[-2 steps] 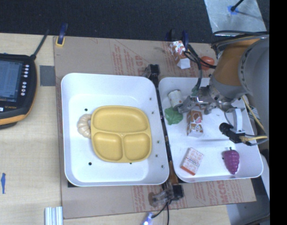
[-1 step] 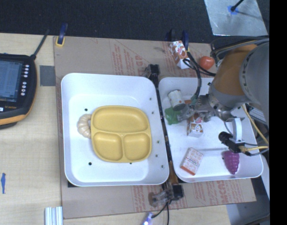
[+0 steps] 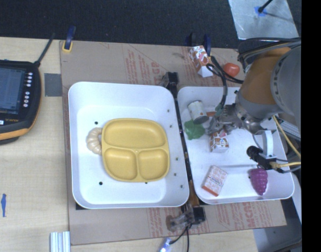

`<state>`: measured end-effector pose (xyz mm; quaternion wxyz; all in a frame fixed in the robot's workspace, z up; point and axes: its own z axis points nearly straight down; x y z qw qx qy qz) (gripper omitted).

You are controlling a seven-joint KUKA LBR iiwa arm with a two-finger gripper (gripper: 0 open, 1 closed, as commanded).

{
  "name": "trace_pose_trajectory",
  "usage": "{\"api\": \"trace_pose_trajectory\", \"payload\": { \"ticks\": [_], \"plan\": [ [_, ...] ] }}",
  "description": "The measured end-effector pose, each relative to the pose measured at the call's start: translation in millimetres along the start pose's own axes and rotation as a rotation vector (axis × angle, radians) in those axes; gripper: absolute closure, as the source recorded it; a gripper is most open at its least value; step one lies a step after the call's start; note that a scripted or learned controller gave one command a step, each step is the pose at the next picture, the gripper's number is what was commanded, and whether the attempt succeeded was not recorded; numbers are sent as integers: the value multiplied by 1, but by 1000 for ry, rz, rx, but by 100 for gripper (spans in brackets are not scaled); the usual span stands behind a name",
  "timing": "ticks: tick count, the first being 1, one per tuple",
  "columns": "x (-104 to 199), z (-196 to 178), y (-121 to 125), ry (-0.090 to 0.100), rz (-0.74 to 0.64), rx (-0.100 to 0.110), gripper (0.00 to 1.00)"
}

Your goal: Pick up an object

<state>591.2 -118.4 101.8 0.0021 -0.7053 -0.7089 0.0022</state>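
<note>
The gripper (image 3: 219, 126) hangs low over the right bin (image 3: 286, 190), directly above a small red-and-white carton (image 3: 219, 141) that sits just under its tip, toward the near side. Whether the gripper is open or closed cannot be made out from this angle, and nothing is visibly held. A green piece (image 3: 193, 129) and a grey can (image 3: 196, 110) lie just to its left; a purple grape bunch (image 3: 259, 180) lies well apart.

Wooden bench (image 3: 24, 188), covered mid-way by a cardboard sheet (image 3: 134, 62) bearing two white bins (image 3: 79, 140) side by side. Left of the sheet, a pendant (image 3: 13, 98) (orange-edged, screen up); small carton (image 3: 200, 56) and red ball (image 3: 231, 68) behind.
</note>
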Motion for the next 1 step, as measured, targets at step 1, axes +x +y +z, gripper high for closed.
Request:
{"api": "trace_pose_trajectory", "payload": {
  "ticks": [1],
  "plan": [
    [76,-91,2,1,0,-4,100]
  ]
}}
